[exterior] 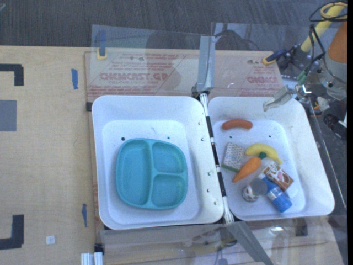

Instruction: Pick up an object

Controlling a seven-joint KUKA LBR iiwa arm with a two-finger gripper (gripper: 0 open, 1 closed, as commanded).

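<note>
The blue plate [151,174] sits in the left bin [105,115], far to the jaws' left and well apart from them. In the right bin [314,164], the sausage [237,125] lies nearest, down and left of the jaws, its long axis running left to right. The carrot [247,169] and banana [262,151] lie further below. The gripper [276,101] hangs over that bin's upper right corner, carrying nothing; whether its jaws are spread I cannot tell.
</note>
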